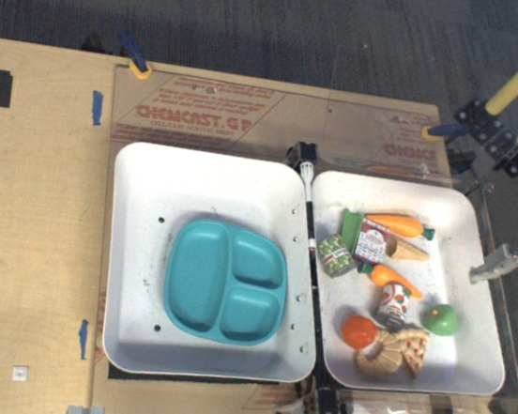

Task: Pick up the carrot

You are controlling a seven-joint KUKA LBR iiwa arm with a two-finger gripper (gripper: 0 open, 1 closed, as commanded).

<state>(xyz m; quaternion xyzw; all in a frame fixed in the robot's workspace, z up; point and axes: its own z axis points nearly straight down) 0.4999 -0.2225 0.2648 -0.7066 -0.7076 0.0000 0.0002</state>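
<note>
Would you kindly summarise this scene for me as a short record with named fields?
left bin: shallow white bin holding a teal three-compartment plastic tray
right bin: shallow white bin holding toy foods
target: long orange carrot with green tip, lying near the right bin's far edge
neighbours: round green toy fruit; round red-orange toy tomato
gripper: two-finger gripper at the right bin's right rim, apart from the carrot

A small grey metallic arm piece (507, 265) with a greenish tip.
</note>
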